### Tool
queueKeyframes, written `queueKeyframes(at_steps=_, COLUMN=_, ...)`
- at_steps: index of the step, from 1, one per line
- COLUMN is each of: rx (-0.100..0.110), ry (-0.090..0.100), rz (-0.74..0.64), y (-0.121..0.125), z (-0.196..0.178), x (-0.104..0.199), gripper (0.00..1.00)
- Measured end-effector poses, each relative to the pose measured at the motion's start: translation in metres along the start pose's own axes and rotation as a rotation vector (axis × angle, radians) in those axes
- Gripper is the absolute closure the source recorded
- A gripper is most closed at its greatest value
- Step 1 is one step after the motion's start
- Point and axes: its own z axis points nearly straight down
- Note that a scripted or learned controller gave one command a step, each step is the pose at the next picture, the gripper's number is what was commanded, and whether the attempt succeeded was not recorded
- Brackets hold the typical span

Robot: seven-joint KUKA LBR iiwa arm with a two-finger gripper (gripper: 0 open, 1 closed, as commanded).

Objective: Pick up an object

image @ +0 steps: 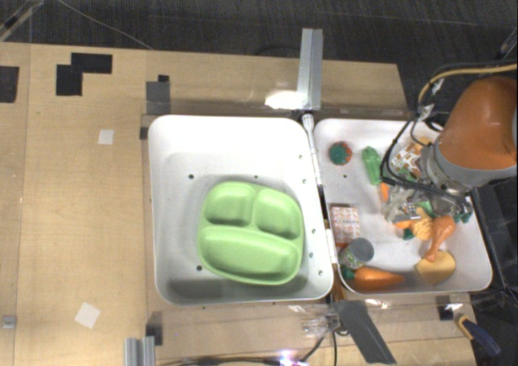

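Grey KUKA arm with orange band reaches into the right-hand shallow white bin point(484, 275); its gripper point(402, 202) hangs low there — jaw state cannot be told. Around the gripper lie toy foods: an orange plastic carrot point(377, 278) below-left, a green oblong piece point(371, 163) above-left, a pale drumstick point(438, 236) just right — the green three-compartment plate point(250, 231) lies far left

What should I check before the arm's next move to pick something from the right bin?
1. Claw above the right bin: ok.
2. Something held in the claw: cannot tell, clutter hides it.
3. Toys within reach, such as the carrot and green pickle: ok.
4. Target standing apart from its neighbours: not ok, toys crowd under the claw.
5. Green tray lies in the left bin, out of the way: ok.
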Motion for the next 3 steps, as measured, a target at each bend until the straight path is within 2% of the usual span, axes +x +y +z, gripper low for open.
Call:
queueKeyframes(at_steps=1, rx=0.000, ry=0.001, rz=-0.001, y=0.000, z=0.000, x=0.000, gripper=0.00)
queueKeyframes(at_steps=2, rx=0.000, ry=0.000, rz=0.052, y=-0.003, z=0.026, x=0.013, gripper=0.00)
queueKeyframes(at_steps=3, rx=0.004, ry=-0.017, rz=0.045, y=-0.002, z=0.011, x=0.008, gripper=1.00)
